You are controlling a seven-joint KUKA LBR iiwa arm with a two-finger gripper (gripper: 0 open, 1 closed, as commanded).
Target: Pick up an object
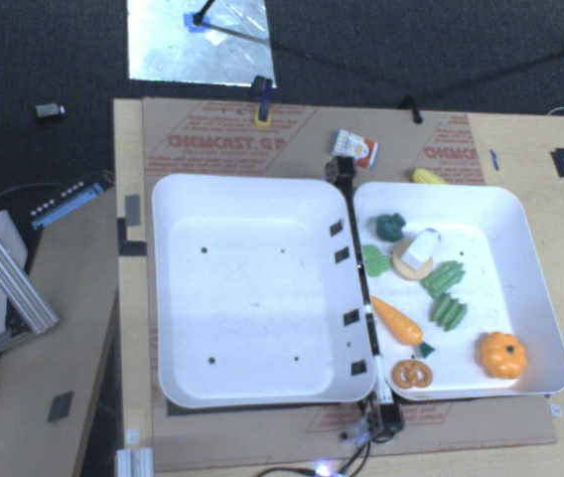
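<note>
On the bench, gripper: how it is set cannot be told.
Right shallow white bin (pixel 525 229): right of frame, holding toy food.
Orange plastic carrot (pixel 397 320): by its left wall.
Brown toy pretzel (pixel 411 373): just below the carrot.
Round orange toy pumpkin (pixel 501 355): lower right corner.
Left shallow white bin (pixel 252 296): alongside.

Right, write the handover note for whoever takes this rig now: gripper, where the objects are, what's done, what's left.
Gripper: no state to report from the camera view.
Objects: all lie in the right white bin. Orange toy carrot near the divider, brown pretzel at the front, orange toy pumpkin in the front right corner, two green pea pods mid-bin, dark green broccoli piece at the back, white block on a tan round piece beside it.
A yellow piece lies on the cardboard behind that bin.
Done: nothing lifted.
Left: pick one object.
</note>
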